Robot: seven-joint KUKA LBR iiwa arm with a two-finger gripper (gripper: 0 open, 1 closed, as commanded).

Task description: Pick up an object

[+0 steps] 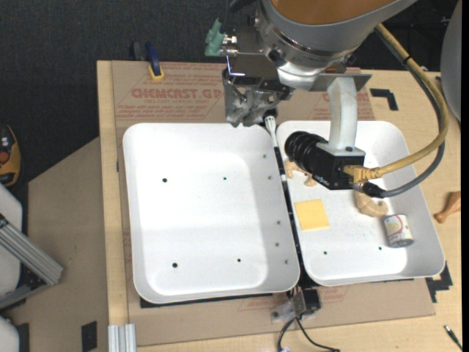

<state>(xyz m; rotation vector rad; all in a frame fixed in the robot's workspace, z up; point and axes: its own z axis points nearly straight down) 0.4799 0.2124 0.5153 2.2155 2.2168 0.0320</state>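
Observation:
In the right bin lie a flat yellow square, a small can on its side and a tan lump. More tan pieces show partly under a black cylindrical unit mounted on the arm by a white bracket. My gripper hangs under the grey and orange wrist at the far edge of the bins, just above the back right corner of the left bin. It is well apart from all the objects. I see nothing between its fingers.
The left bin has a bare white floor with small dark dots. A yellow cable loops from the black unit over the right bin. A blue and yellow clamp sits on the cardboard's far edge.

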